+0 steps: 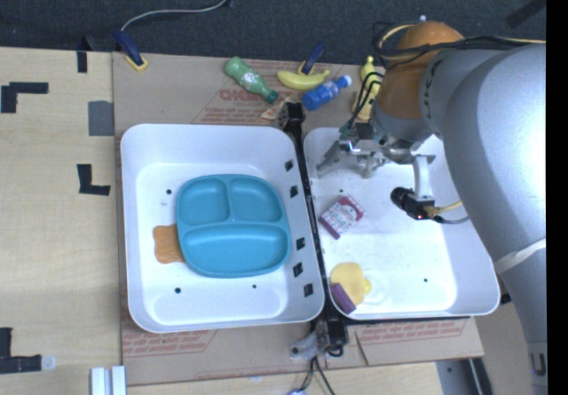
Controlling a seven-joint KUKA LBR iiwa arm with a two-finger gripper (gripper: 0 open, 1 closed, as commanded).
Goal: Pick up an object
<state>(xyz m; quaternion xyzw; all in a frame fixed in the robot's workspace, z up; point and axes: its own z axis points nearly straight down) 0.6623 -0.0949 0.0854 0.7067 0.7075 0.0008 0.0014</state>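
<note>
**Two loose objects in the right bin, gripper low at its far end**

Two small things lie in the right bin (461, 291), either of which could be picked up. One is a small packet (341, 215) with a purple and white striped print, lying flat on the bin floor near the left wall, about midway along it. The other is a yellow and purple object (348, 284) at the near left corner, close to the divider between the bins; its exact shape is hard to make out.

The gripper (359, 156) sits low over the far left part of this bin, apart from the packet, which lies nearer the camera. Nothing shows between its fingers, but whether they are spread or closed cannot be told from this angle. The grey arm (497, 145) with its orange band (410, 74) comes in from the right and covers much of the bin's far right side.

In the left bin (142, 198) a blue sectioned plate (232, 225) rests in the middle, with an orange piece (165, 244) poking out from under its left edge.

Beyond the bins, on the cardboard, lie a green bottle (249, 79), a yellow banana (303, 78) and a blue bottle (325, 92).
</note>
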